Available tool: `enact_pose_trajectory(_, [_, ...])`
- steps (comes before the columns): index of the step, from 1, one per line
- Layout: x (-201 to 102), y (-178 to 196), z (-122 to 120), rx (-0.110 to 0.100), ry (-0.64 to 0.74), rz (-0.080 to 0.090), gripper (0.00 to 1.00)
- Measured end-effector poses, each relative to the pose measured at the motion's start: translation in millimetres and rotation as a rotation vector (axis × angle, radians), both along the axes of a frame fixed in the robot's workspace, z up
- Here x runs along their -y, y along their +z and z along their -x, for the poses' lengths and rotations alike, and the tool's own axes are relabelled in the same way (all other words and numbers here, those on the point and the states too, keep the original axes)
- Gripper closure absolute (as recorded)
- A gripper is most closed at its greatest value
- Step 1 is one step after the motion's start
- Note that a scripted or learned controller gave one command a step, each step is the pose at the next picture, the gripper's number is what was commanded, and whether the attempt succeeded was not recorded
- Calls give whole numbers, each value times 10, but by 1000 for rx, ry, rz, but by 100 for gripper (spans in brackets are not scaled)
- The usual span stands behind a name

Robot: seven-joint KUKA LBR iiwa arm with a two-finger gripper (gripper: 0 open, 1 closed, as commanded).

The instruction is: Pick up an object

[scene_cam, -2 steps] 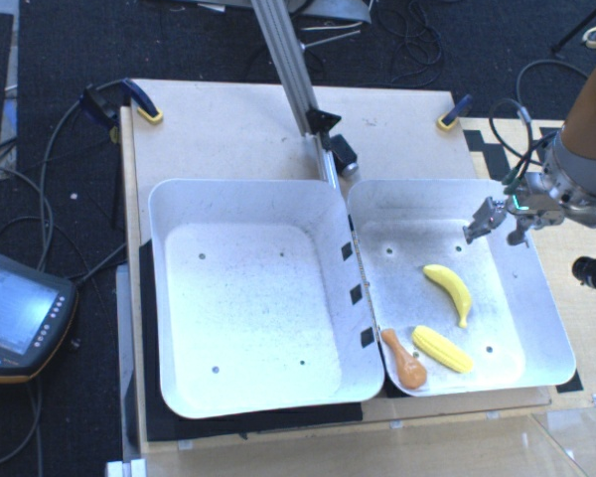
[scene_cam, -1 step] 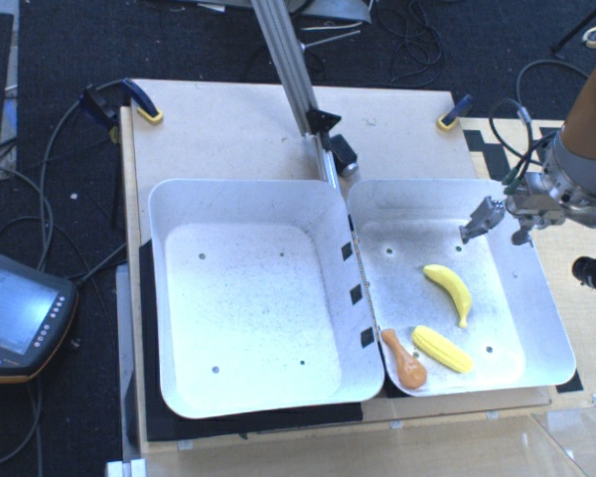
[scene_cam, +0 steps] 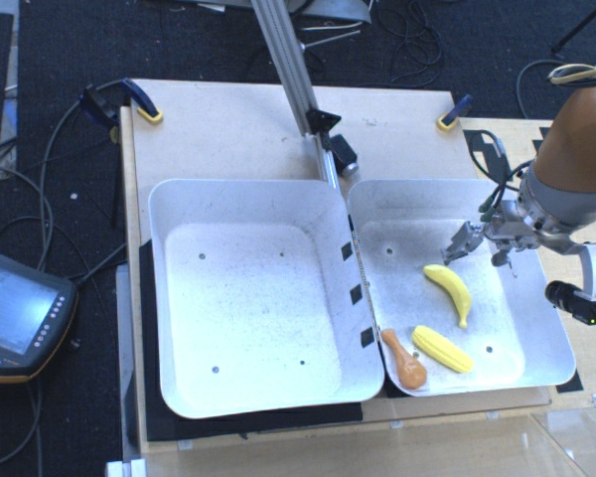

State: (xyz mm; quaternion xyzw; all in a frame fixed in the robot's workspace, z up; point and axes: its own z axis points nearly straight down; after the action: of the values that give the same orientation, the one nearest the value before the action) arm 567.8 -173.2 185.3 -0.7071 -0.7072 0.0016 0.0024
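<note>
arm [scene_cam: 576, 157] cropped at right edge

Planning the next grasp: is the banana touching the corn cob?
Apart. The camera view shows bare white bin floor between the banana and the corn cob.

You've got even, fairly bright overhead light here — both white bins [scene_cam: 248, 296] read pale with no blown-out glare. Shadows are soft and short, just a faint one under the banana [scene_cam: 450, 289]. The dark floor [scene_cam: 60, 48] swallows detail. Overall it's a bit soft and low-res — the gripper [scene_cam: 482, 244] looks smeary, and fine edges are grainy.
</note>
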Motion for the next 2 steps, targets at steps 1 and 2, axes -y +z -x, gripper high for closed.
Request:
enact_pose_trajectory(1, [-54,-565,-73,1,1,0,0])
enact_pose_trajectory(2, [-59,-918,-66,3,0,1,0])
